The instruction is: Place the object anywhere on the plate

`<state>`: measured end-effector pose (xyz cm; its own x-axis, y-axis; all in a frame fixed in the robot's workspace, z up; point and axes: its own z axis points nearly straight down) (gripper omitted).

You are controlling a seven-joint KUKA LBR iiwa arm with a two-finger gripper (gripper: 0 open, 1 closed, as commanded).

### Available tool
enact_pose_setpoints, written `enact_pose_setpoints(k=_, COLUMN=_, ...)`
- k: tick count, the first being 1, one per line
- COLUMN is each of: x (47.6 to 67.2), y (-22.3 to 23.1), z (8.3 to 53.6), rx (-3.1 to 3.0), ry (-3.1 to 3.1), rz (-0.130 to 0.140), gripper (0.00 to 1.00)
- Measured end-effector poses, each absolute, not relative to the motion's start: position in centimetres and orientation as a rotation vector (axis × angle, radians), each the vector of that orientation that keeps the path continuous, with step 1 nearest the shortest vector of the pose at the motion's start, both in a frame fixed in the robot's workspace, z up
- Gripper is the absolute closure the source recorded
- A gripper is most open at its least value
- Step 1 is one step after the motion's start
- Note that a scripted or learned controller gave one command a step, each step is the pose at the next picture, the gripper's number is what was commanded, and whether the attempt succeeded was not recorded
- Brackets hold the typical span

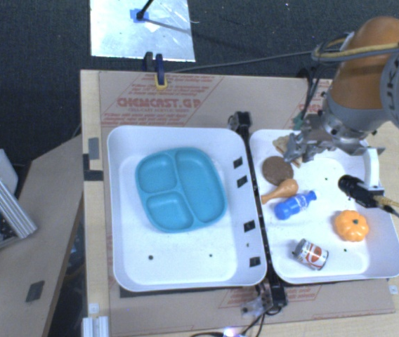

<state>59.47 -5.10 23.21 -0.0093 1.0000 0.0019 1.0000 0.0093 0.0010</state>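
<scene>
bench with two shallow white bins side by side, seen from above at a slant.

left bin (126, 258): one blue plate (180, 188) with three compartments, lying flat near the middle of the bin, nothing on it.

right bin (382, 258): six loose items. a brown round cookie (277, 169) near the bin's left wall. a tan drumstick (279, 190) just below the cookie, touching or nearly touching it. a blue bottle (294, 205) lying on its side, just beside the drumstick. a small orange pumpkin (351, 225) toward the right side. a can (310, 253) lying tilted near the front edge, silver with a red-brown label. a tan scrap (282, 144) at the back left corner, partly hidden by the gripper.

arm (368, 69): grey with an orange band, reaching in from the right over the back of the right bin. gripper (299, 148) low over the back left part of that bin, just above the cookie and beside the tan scrap. whether it is open or closed cannot be told; nothing is visibly held.
</scene>
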Motion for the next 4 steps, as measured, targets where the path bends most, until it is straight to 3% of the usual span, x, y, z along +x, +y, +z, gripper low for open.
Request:
enact_pose_setpoints(k=3, x=62.2, y=9.9, z=23.6, rx=-2.210, ry=-2.233, rz=-0.007, gripper=1.00)
enact_pose_setpoints(k=4, x=62.2, y=9.5, z=23.6, rx=-2.216, ry=-2.227, rz=-0.002, gripper=0.00)
